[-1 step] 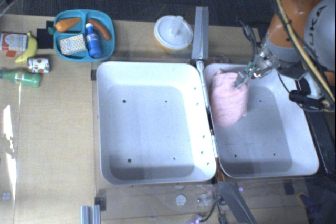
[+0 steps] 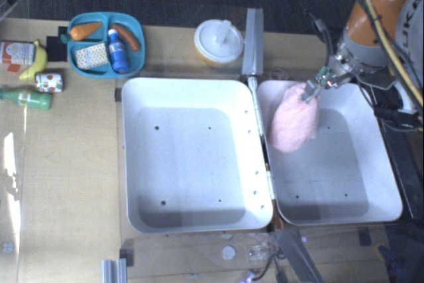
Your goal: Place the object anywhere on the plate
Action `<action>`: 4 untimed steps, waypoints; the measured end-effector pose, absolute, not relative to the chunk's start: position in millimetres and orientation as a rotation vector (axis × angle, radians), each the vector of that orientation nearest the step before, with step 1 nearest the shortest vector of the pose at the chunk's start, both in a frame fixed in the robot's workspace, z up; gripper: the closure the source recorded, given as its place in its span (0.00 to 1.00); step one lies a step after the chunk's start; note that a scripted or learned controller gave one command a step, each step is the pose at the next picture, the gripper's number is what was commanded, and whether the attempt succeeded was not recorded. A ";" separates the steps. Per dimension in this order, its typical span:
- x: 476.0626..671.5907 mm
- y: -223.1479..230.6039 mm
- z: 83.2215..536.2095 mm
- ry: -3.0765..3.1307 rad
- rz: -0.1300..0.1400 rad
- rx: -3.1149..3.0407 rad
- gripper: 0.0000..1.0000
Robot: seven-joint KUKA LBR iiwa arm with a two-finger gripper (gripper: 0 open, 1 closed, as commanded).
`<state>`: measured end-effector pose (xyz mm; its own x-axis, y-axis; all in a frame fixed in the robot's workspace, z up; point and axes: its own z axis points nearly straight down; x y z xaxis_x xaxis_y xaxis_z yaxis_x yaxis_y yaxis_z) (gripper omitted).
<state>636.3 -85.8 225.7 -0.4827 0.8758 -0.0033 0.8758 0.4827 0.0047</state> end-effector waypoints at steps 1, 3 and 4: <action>620.7 -44.6 232.6 2.966 0.003 1.024 1.00; 581.6 52.3 247.6 3.137 0.003 0.004 1.00; 556.0 98.6 232.4 3.137 0.004 -0.002 1.00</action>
<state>556.0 98.6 232.4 -1.0000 -0.0010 -0.0047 -0.0010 1.0000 0.0025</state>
